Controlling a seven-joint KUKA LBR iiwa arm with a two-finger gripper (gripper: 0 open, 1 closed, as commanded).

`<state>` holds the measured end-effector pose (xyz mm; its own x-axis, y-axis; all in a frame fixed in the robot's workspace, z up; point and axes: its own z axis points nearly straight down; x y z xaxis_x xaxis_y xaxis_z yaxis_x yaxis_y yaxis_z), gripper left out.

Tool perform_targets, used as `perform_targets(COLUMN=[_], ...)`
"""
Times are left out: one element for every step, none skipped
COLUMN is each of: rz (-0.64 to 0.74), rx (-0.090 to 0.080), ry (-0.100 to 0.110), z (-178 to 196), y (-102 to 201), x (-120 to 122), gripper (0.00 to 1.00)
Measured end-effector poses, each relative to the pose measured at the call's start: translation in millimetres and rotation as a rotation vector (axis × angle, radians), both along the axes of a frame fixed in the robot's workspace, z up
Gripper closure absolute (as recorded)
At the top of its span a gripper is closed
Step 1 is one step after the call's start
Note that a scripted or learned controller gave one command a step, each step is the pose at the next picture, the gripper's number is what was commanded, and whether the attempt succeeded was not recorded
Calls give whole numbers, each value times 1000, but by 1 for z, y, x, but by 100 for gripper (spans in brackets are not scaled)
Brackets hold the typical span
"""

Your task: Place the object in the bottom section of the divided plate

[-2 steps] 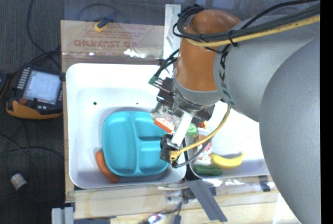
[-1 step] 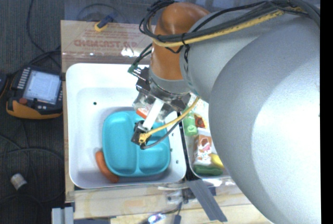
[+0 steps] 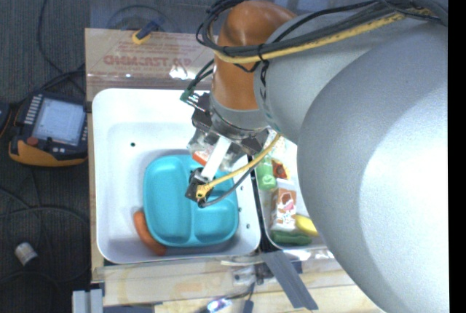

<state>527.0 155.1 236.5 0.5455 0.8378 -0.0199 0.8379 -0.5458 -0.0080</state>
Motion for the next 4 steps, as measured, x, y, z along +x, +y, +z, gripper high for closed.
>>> perform_targets(rz=[-454, -478, -769, -774], rx=[2, 2, -2, -2], ry=[-12, -13, -17, -18], z=[3, 69, 111, 111], y=[77, 47, 77, 77], x=[3, 35, 60, 60], gripper=[100, 100, 100, 0])
